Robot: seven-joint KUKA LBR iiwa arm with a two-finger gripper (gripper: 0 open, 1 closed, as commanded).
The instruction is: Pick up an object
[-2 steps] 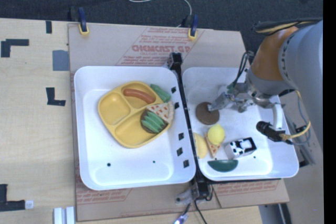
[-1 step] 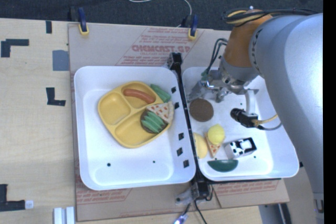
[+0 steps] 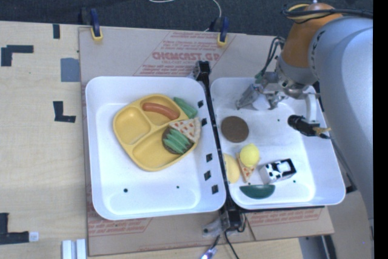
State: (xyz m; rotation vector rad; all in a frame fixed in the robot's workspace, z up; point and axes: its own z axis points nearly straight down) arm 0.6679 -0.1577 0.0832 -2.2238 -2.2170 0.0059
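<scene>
Reaching in from the right, the grey arm (image 3: 345, 63) bends down over the far part of the right bin (image 3: 321, 182), its orange band (image 3: 300, 39) above the wrist; the jaws (image 3: 257, 97) hang at the bin's upper left area, pointed toward the bin floor, and whether they are open or closed cannot be told; nothing shows between them. Below them in the same bin lies a brown round disc (image 3: 234, 128), apart from the jaws; nearer the front sit a yellow lemon-like piece (image 3: 248, 155), a black-and-white toy (image 3: 280, 170) and a dark green curved piece (image 3: 257, 191). Left bin (image 3: 100, 148) carries a yellow divided plate (image 3: 130, 130) with a sausage (image 3: 160, 110), a pizza slice (image 3: 185, 128) and green pieces (image 3: 176, 141) on it; both bins rest on the worktop (image 3: 36, 148).
</scene>
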